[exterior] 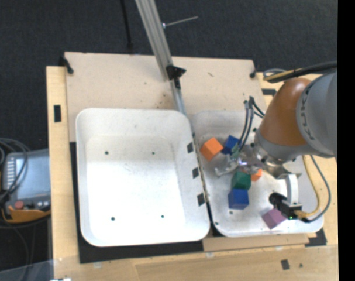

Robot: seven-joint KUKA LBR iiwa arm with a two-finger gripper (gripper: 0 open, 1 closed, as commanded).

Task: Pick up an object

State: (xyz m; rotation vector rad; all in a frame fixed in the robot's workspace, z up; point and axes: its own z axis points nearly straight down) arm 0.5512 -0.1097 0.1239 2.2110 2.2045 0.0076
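Observation:
The right bin (224, 122) holds several blocks. An orange block (211, 148) and a blue block (231, 144) lie at its upper left. A green block (241, 180) sits mid-bin with a second blue block (238, 199) just below it. A purple block (274, 218) rests near the bottom right, and a small orange piece (257, 174) peeks out beside the wrist. My gripper (237, 166) hangs low over the bin's middle, directly above the green block's upper edge. The wrist hides the contact area.
The left bin (136, 122) stands beside the right one, with a shared wall between them. A slanted aluminium post (157, 34) rises behind the bins. Cables trail from the wrist over the right bin's right side. A pendant lies off the bench at left.

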